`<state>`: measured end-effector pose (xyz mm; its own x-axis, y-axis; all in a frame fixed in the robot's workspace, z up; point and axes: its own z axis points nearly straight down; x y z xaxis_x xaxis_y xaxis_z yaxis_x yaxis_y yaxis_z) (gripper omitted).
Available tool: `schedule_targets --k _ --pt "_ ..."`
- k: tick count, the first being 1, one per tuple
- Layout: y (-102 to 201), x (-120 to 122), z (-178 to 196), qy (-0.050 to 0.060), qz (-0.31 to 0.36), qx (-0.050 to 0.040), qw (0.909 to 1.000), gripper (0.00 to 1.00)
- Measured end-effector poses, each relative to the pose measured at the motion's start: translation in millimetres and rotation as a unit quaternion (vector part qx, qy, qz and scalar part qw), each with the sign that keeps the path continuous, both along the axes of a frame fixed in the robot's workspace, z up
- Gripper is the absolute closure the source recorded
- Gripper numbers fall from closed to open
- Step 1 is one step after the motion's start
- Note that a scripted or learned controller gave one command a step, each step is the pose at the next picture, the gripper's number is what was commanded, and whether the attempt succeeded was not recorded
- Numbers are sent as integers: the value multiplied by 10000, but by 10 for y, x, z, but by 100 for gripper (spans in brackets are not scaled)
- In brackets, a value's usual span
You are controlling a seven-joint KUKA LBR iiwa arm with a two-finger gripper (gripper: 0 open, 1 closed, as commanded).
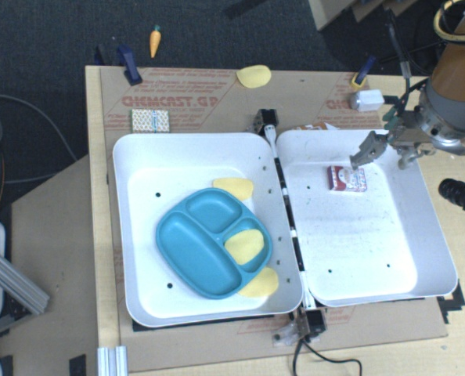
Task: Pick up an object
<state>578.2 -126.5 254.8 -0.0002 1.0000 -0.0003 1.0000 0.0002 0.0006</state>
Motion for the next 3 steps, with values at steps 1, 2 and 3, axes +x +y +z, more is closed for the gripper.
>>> schedule_targets --k 1,2,3 --pt "20 495 -1468 24 1 7 10000 0" --pt "-2 636 -1651 -36 2 -15 10000 0" --pt "-15 656 -1528 -78 2 -36 10000 100"
